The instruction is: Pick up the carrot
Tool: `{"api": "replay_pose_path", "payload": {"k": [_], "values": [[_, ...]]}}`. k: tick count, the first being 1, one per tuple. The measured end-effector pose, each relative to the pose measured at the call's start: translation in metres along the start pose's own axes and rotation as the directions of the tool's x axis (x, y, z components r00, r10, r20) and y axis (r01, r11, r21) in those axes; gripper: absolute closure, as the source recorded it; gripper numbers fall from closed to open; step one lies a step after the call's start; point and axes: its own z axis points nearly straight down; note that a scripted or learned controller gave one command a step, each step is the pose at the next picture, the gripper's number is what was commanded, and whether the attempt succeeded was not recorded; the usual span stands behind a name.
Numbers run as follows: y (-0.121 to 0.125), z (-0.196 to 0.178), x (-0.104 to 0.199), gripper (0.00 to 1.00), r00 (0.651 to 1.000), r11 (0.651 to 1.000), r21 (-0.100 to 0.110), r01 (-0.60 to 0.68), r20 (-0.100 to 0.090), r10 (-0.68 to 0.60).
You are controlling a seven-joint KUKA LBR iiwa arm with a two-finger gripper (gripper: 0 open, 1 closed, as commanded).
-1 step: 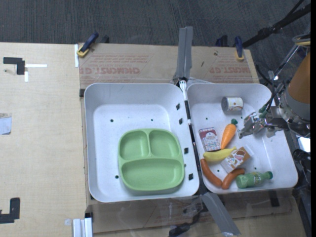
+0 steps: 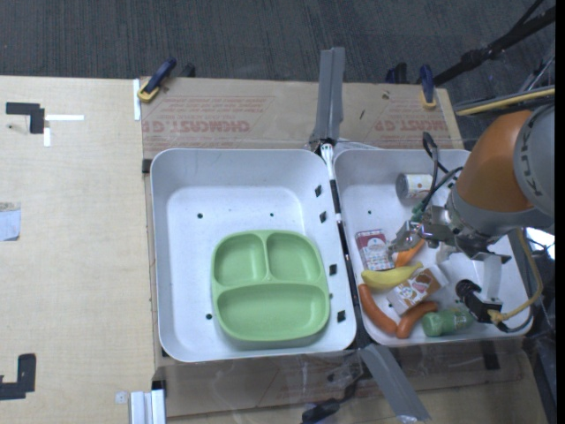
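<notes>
The carrot (image 2: 408, 254), a short orange piece, lies in the right bin (image 2: 353, 179) just above a yellow banana (image 2: 391, 277). My gripper (image 2: 413, 235) is directly over the carrot's upper end and hides part of it. The view does not show whether the carrot is gripped or only touched. The grey arm with its orange band (image 2: 499, 170) reaches in from the right over the bin.
Around the carrot are a red-and-white packet (image 2: 372, 247), a brown packet (image 2: 415, 291), two orange-red sausages (image 2: 378, 312), a green bottle (image 2: 446, 323) and a white can (image 2: 413, 185). The left bin (image 2: 177, 237) holds a green divided plate (image 2: 269, 285).
</notes>
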Motion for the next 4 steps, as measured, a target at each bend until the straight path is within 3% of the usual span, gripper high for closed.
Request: {"api": "replay_pose_path", "payload": {"k": [1,2,3,4], "values": [[0.000,-0.008,-0.001,1.00,1.000,1.000,0.002,-0.004,0.000,0.004],[-0.064,-0.121,0.058,1.00,0.999,0.999,0.004,0.039,0.001,-0.039],[-0.067,-0.192,0.056,1.00,0.971,0.971,0.002,0.238,0.000,-0.238],[-0.067,-0.192,0.056,0.00,0.971,0.971,0.003,0.238,0.000,-0.238]]}}
